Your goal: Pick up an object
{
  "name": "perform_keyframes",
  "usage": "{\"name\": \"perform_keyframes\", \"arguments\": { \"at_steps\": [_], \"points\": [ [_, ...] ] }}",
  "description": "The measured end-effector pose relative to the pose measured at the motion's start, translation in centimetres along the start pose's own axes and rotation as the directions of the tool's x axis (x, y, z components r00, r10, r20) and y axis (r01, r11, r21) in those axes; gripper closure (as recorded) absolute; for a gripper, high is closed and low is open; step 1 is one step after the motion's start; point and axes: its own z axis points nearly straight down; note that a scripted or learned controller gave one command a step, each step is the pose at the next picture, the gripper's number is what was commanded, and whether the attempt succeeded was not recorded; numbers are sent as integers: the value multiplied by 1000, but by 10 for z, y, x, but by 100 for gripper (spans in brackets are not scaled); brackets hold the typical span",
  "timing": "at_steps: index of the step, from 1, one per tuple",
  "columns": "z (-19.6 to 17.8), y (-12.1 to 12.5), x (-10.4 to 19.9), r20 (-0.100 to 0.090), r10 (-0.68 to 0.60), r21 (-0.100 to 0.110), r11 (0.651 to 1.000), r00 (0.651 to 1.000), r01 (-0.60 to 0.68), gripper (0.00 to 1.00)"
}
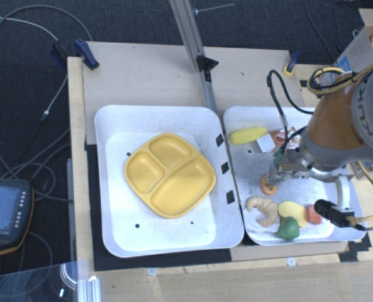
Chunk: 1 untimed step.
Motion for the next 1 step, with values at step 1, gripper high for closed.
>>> {"name": "perform_keyframes", "arguments": {
  "at_steps": [1],
  "points": [
    [-56,-7,4,3,-1,-6,1000,1000,1,100]
  ]
}}
